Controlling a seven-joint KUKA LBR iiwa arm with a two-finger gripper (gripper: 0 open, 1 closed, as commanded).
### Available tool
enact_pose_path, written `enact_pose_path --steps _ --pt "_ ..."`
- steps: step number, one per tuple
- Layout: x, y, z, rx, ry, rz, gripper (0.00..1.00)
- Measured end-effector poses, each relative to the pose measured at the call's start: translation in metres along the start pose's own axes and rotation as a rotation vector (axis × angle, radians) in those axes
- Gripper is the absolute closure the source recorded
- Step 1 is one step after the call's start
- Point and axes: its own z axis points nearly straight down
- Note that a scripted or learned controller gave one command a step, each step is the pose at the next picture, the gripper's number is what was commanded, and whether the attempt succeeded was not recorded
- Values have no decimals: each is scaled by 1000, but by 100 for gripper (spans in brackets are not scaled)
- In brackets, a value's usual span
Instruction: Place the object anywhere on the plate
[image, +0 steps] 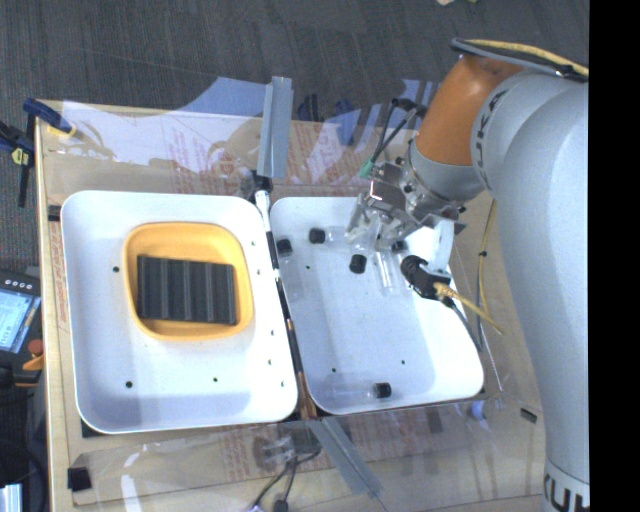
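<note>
At left, found the yellow plate (150, 250) in the left bin (100, 380), a dark ribbed slab (190, 288) on it. Rightward, noted small black pieces (357, 264) loose in the right bin (440, 370), likely the object; judged placement undone. Could not tell whether the end effector (378, 238) above them was spread or closed.

Yellow plate (187, 243), dark ridged centre, left bin

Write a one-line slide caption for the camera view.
KUKA arm reaching over the right bin, gripper low near small black objects; yellow plate with dark insert in left bin.
</note>
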Motion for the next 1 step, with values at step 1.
enact_pose_path --steps 1 --pt "0 0 0 0 0 0 0"
